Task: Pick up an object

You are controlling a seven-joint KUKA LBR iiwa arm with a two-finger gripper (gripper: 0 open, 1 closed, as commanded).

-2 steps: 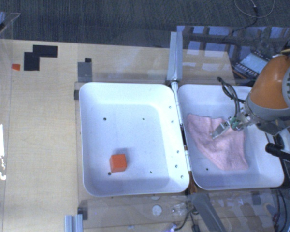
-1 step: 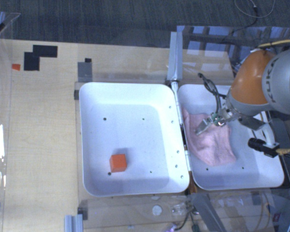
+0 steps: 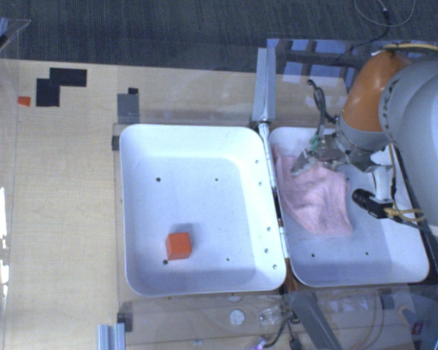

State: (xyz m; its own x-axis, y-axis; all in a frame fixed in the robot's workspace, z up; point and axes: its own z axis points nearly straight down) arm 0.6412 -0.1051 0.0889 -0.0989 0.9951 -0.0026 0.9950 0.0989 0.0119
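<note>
Reaching for pink cloth, grasp step, lift not yet made.
Orange block [image 3: 179,246] near front of left bin [image 3: 139,195]; pink cloth [image 3: 317,199] in right bin [image 3: 365,268]; gripper [image 3: 315,156] at cloth's far edge, finger state cannot be told; next calls for closing on fabric, then raising.

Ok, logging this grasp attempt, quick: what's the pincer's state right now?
Pincer: at the upper edge of the pink cloth in the right bin; open, closed or gripping cannot be told.
</note>
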